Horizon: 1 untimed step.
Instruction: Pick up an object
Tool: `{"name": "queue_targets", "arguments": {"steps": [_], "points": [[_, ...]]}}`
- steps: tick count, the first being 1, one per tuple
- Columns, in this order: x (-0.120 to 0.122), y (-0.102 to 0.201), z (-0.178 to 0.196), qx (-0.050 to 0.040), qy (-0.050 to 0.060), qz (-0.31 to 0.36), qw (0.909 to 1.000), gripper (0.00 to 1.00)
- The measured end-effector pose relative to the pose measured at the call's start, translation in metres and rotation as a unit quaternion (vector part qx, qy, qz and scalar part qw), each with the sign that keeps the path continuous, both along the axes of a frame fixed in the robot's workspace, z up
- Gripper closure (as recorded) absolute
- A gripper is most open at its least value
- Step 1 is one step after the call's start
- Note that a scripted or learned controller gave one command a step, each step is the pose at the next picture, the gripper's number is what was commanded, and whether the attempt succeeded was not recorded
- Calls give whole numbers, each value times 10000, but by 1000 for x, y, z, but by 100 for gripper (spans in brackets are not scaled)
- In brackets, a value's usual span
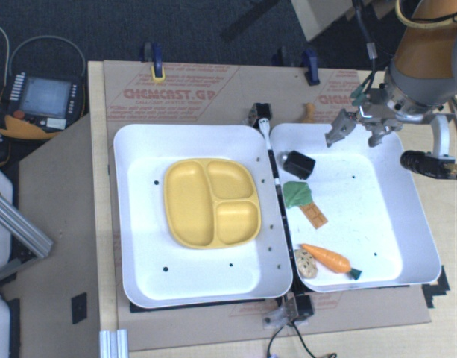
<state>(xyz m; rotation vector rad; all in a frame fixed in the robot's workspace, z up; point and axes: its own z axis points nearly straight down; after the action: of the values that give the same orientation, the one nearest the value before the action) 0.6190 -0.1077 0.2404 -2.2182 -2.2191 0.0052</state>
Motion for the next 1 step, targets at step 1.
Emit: {"name": "queue_targets", "arguments": {"steps": [1], "points": [[3,2,-64,5,17,-3,10000,0]]}}
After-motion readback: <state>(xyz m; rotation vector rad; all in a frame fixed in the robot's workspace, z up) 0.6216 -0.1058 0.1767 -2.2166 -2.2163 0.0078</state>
